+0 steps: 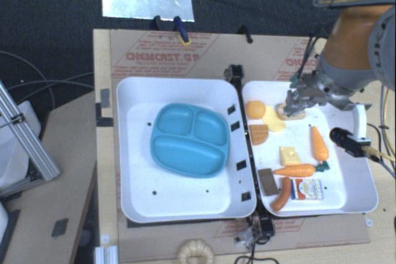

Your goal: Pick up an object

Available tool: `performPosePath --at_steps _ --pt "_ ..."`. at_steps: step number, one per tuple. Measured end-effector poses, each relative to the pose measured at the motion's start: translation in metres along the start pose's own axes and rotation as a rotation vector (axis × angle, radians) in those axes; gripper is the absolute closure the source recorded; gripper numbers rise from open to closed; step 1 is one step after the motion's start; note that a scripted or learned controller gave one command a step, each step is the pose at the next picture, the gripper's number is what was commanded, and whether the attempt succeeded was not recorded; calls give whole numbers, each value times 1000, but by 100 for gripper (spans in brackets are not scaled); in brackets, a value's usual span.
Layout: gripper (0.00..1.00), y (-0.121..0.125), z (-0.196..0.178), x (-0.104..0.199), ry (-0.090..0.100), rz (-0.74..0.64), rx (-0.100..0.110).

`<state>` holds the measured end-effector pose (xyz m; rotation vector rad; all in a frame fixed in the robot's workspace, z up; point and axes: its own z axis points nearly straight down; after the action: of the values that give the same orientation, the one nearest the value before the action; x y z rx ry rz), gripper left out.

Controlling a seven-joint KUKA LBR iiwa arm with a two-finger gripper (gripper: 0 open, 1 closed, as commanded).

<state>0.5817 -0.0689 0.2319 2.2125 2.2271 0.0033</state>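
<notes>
A: Where is the claw (296, 103) right now?

B: Low over the far end of the right bin (359, 191), at the end of the grey arm (362, 40) that comes in from the right. It sits right at a pale round tan piece (291, 112), and I cannot tell how far it is open or whether it has hold of that piece.

A: What else lies in that bin?

B: Toy food, mostly. An orange ball (255, 109) at the far left corner, a pale yellow slice (275, 125) just beside the tan piece, and a brown bread-like wedge (258, 133) below the ball. Toward the middle there is a yellow cheese cube (289, 154). One carrot (319, 144) lies lengthwise near the right wall, and a second carrot (297, 170) lies crosswise below the cheese.

A: And at the near end?

B: A dark brown flat block (267, 181), a sausage (282, 195) lying at a slant, and a small printed carton (307, 188) touching it.

A: The left bin (133, 151)?

B: It holds a blue divided plate (189, 139), near the middle. Both bins rest on a cardboard sheet (161, 55) on the desk (68, 151).
</notes>
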Motion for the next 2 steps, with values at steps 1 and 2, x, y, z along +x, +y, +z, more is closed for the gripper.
performPosePath --at_steps 1,2 --pt "100 -8 18 -3 -1 6 3" --pt "100 0 0 3 0 1 0"
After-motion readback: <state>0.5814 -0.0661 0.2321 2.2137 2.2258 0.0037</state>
